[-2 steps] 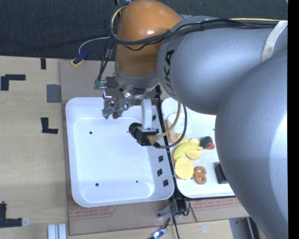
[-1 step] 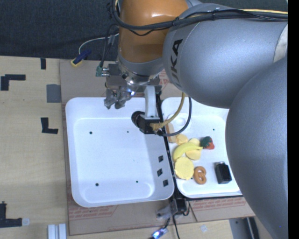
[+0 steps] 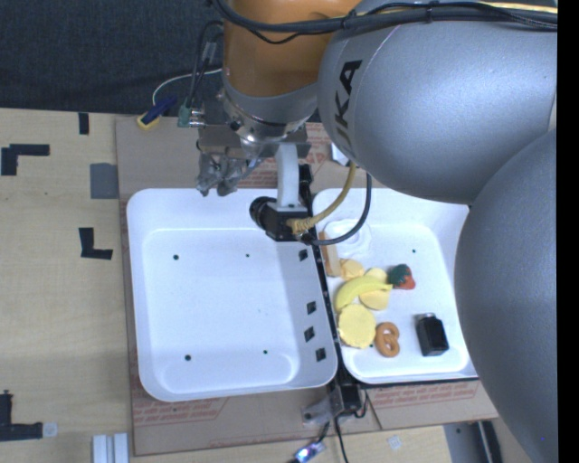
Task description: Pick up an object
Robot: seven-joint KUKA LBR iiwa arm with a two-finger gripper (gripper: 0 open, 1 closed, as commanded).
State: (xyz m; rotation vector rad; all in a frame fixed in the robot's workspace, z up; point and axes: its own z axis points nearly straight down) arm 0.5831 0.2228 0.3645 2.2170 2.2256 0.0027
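Arm [image 3: 434, 99] comes in from the right, big grey body covering the top right, orange band [image 3: 271, 27] above the wrist. Tool [image 3: 220, 181] hangs at the far rim of the left bin [image 3: 145, 271], near its back edge; dark fingers point down, too small and blurred, so cannot tell how far open, and nothing seen between them. A white post with a black part [image 3: 271, 217] sits just beside the tool, by the divide between bins.

Right bin [image 3: 448, 262] holds the objects, grouped at its left side: banana [image 3: 362, 289], yellow flat piece [image 3: 355, 327] just below it, pretzel [image 3: 387, 339] beside that, black block [image 3: 431, 334] to the right, small red-green item [image 3: 401, 277] touching the banana's tip, tan piece [image 3: 333, 262] at the bin wall. All well apart from the tool.

Bins rest on cardboard [image 3: 163, 145] on the table [image 3: 54, 298].
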